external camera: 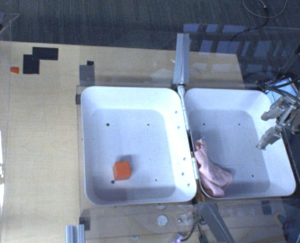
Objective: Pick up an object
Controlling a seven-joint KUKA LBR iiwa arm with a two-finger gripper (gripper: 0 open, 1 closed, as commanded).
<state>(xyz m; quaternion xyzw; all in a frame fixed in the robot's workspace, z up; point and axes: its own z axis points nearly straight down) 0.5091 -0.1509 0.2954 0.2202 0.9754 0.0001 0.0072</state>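
Hand [272,126] spread open; pink cloth [210,170] lies diagonally

Left bin [91,135], right bin [241,103]: white moulded plastic, smooth, slight sheen. Orange block [122,170]: matt, looks foam or plastic, can't tell which. Pink cloth [211,172]: soft fabric, crumpled, matt. Bench top [38,151]: pale wood-look laminate, smooth, some glare. Gripper [272,126]: grey metal-look fingers, dull finish.
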